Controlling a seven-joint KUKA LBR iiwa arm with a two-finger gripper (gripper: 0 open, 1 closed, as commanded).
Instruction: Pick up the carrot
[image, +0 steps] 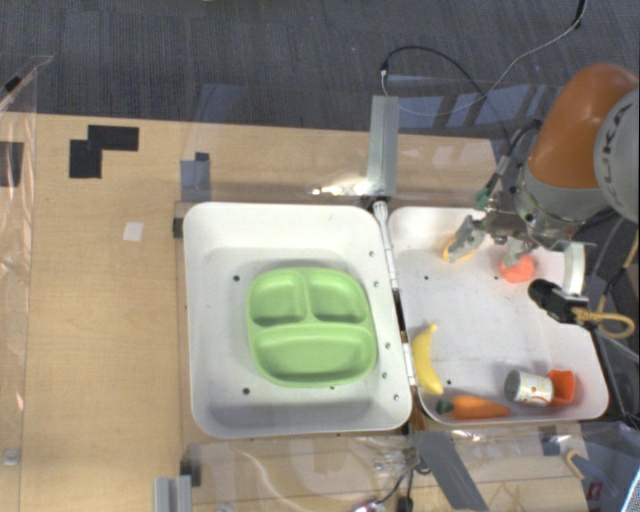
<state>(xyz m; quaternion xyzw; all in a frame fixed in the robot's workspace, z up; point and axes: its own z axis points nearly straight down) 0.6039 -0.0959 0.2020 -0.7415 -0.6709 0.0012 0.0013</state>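
The carrot (480, 407), orange with a dark green stub end, lies flat along the front wall of the right bin (470, 310), just right of the banana's tip. My gripper (491, 243) hangs over the far part of that same bin, well behind the carrot. Its two fingers are spread, the left fingertip (460, 247) pale yellow, and nothing sits between them. A small salmon-red object (517, 268) lies just beside the right finger.
A yellow banana (428, 360) lies against the right bin's left wall. A small can (529, 388) and an orange cup (563, 386) sit on their sides right of the carrot. The left bin (215, 300) holds a green divided plate (312, 325).
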